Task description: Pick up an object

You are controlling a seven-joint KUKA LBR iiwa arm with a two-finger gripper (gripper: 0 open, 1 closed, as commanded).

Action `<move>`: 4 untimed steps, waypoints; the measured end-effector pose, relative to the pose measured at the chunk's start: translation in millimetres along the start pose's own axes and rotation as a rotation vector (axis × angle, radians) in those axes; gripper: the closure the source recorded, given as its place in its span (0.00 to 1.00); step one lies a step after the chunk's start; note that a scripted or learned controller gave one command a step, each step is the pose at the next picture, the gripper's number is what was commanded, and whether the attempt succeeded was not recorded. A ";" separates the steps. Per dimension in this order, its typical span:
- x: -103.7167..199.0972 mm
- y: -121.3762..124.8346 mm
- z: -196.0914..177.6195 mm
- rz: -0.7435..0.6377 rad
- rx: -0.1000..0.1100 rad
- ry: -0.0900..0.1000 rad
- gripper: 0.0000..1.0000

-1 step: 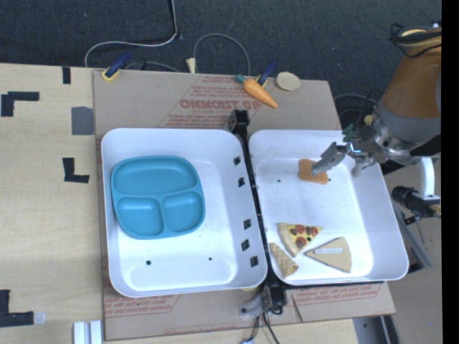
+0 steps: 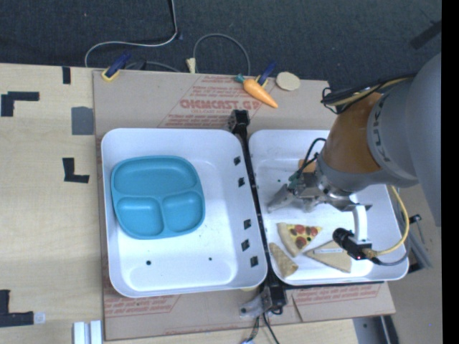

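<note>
Two bins on desk. Claw (image 2: 281, 199) in right bin (image 2: 276, 145), finger state unclear. Pizza slice (image 2: 299, 235) at its 5 o'clock: centre above before descending.

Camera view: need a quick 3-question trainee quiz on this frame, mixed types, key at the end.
1. True or false: the blue divided plate lies in the right bin.
2. The toy pizza slice lies in: A) left bin B) right bin C) on the cardboard.
3. Fill in: the toy carrot lies on the ___ behind the bins.

Key: 1 false; 2 B; 3 cardboard.
</note>
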State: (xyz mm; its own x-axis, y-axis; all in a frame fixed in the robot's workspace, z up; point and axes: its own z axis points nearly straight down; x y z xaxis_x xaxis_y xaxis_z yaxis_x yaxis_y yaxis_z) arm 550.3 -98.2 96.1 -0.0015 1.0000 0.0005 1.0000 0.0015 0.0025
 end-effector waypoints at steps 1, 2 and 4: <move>-9.1 -65.4 8.7 0.002 -0.007 -0.003 0.00; -103.7 -57.0 -29.1 0.007 -0.001 -0.006 0.00; -55.7 117.3 8.3 -0.004 -0.005 -0.003 0.00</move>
State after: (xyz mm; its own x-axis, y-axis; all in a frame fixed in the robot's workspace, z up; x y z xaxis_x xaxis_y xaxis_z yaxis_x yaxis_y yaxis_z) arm 667.7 -153.7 88.0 -0.0056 1.0000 -0.0026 1.0000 0.0056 0.0073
